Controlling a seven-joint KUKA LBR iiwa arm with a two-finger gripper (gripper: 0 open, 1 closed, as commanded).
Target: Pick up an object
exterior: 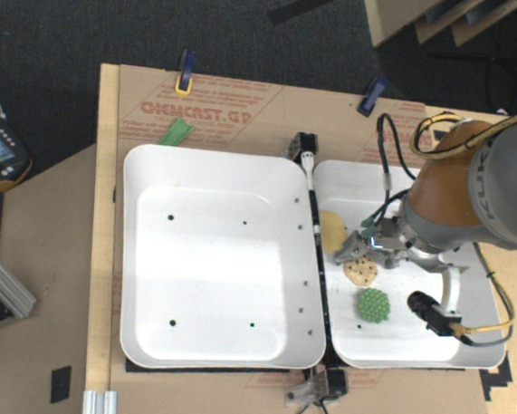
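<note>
Three small items in the right bin (pixel 381 354). Pale yellow lump (pixel 332 227) at nine o'clock by the wall; tan speckled disc (pixel 359 273) just below. Bumpy green ball (pixel 374 305) toward six o'clock, near the disc.

Red print on the brown cardboard sheet (pixel 214 106), well up and left of the gripper (pixel 356 248), behind the left bin (pixel 217 257): large line reads roughly "CHEMCAST G.P". Smaller lines above and below illegible.
</note>
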